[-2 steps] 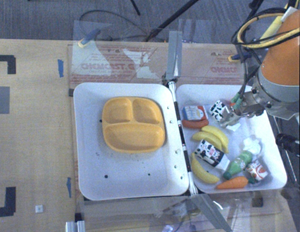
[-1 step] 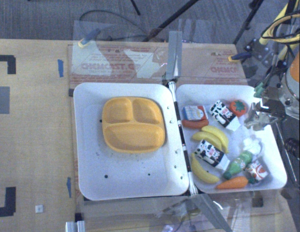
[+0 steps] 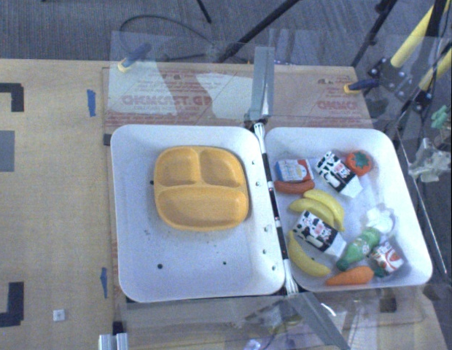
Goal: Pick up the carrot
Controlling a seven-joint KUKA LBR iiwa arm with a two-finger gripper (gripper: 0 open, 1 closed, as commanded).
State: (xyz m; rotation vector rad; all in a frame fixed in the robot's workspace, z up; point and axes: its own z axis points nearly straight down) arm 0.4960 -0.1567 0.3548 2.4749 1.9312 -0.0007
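The carrot (image 3: 351,275) is a small orange piece lying flat along the front wall of the right bin (image 3: 410,217), its thick end toward the right. It lies just in front of a banana (image 3: 308,259) and a green bottle (image 3: 362,243), and left of a small red and white carton (image 3: 387,258).
The right bin also holds a second banana (image 3: 321,206), two black and white cartons (image 3: 318,232) (image 3: 337,171), a blue and orange packet (image 3: 291,171), a tomato (image 3: 359,162) and a clear wrapper (image 3: 379,218). A yellow divided plate (image 3: 200,187) sits in the left bin (image 3: 131,217).
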